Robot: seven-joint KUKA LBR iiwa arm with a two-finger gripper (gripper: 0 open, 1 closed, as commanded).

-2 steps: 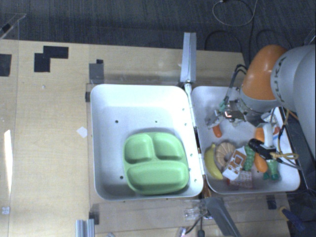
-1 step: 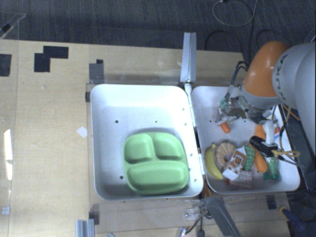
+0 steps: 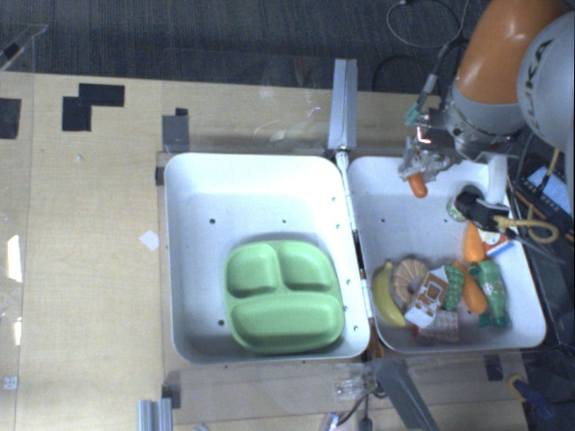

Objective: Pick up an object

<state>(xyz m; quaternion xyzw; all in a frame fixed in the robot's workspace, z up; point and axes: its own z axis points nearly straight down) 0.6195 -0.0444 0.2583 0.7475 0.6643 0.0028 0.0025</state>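
Note:
My gripper hangs over the far left corner of the right bin, raised above its floor. A small orange piece, shaped like a little carrot, sticks out from between the fingertips, and the gripper is shut on it. The rest of the objects lie heaped at the near end of the right bin: a yellow banana, a round brown item, a printed packet, an orange carrot and a green wrapped item.
The left bin holds a green divided tray toward its near side. A metal divider post stands between the bins at the back. The arm's grey and orange body looms over the right bin's far right.

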